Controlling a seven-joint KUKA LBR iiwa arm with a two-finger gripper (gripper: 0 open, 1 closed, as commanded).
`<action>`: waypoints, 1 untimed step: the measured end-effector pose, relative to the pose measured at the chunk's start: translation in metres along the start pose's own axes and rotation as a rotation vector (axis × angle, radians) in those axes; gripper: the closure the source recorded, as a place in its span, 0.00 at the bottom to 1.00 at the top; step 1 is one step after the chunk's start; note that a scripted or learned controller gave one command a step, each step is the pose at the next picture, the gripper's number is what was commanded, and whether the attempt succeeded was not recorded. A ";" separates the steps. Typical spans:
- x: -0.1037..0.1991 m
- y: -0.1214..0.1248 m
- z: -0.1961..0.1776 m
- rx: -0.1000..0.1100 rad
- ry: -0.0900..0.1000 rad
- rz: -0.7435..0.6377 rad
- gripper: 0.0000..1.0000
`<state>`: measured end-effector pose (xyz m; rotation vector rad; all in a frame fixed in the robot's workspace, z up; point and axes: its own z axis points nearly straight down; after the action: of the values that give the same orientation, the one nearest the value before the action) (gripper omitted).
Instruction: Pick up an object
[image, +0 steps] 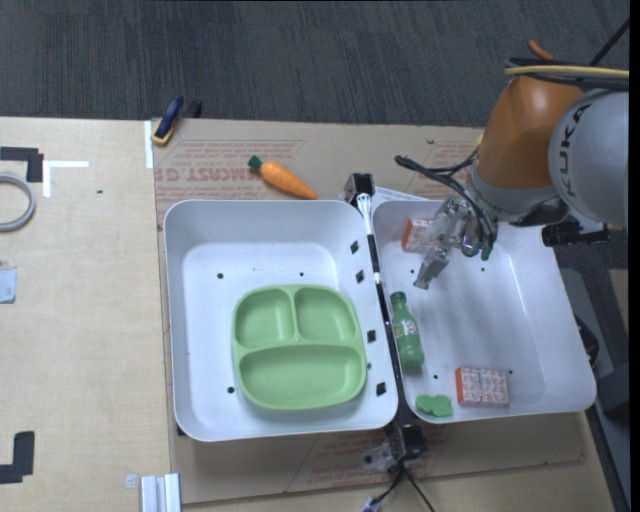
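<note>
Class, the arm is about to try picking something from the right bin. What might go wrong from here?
1. The gripper hangs over bare floor between items, so it may close on nothing.
2. The green bottle lies against the bin wall, leaving little room for a finger.

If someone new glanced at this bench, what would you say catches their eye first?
Probably the pale green divided plastic plate lying flat in the left white bin. Next, the grey arm's tool hanging over the right white bin, where a green plastic bottle lies by the left wall. An orange toy carrot lies on cardboard behind the bins.
</note>
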<state>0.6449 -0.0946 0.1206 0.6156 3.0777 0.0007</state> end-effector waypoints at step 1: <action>-0.002 0.004 0.030 0.005 0.020 -0.125 0.00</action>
<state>0.6482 -0.0917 0.0907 0.4248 3.1305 -0.0011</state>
